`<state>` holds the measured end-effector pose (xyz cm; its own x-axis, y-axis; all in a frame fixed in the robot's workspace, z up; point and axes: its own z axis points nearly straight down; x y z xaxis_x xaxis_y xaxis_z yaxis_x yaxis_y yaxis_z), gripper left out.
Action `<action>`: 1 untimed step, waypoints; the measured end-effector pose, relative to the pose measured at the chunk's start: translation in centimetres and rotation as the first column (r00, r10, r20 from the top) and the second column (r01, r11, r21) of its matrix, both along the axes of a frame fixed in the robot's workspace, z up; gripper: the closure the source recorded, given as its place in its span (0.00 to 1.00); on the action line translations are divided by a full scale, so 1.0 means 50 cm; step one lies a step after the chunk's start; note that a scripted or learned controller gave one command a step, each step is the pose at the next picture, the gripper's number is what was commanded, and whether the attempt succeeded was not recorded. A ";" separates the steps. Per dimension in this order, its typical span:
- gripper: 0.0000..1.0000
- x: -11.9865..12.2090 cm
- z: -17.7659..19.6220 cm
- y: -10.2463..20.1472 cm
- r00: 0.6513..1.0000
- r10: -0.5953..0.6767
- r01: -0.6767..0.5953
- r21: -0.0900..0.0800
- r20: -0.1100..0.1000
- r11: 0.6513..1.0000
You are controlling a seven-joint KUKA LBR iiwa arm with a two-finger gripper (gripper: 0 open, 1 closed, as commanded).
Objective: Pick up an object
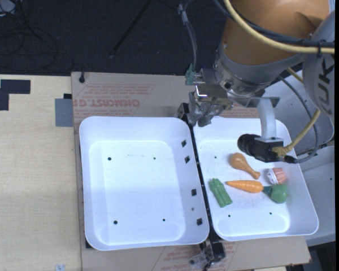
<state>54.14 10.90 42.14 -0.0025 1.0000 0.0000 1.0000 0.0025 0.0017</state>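
Your KUKA arm (271, 33), grey below its orange band, reaches in from the right of the camera view and hangs its gripper (202, 116) over the far rim where the two white bins meet. From this slant you cannot tell whether the gripper is open or closed, and nothing shows in its grasp.

The objects for your pick all lie in the right-hand bin (305, 222), in its middle and right part, well apart from the gripper. A tan toy drumstick (244, 164) lies farthest back of the group, its thick end toward the divider. Just in front of it an orange toy carrot (244, 186) lies crosswise, its tip pointing toward the divider and its green leafy top (278, 194) toward the bin's right wall. A green ridged toy vegetable (220, 192), too small to name more closely, lies at a slant just beside the carrot's tip, nearest the divider. A small red-and-white piece (277, 176) sits just behind the leafy top, to the right of the drumstick's thin end.

The left-hand bin (135, 202) stands rim to rim with its neighbour. Both rest on a cardboard sheet (118, 100) with red print, laid on your pale wooden bench (28, 196), which bears black (8, 92) and grey (62, 112) patches to the left.
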 end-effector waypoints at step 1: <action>1.00 -0.058 -0.018 -0.091 1.000 -0.005 0.005 -0.001 -0.008 1.000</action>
<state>51.21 6.34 41.24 0.0027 1.0000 -0.0012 1.0000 -0.0027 -0.0060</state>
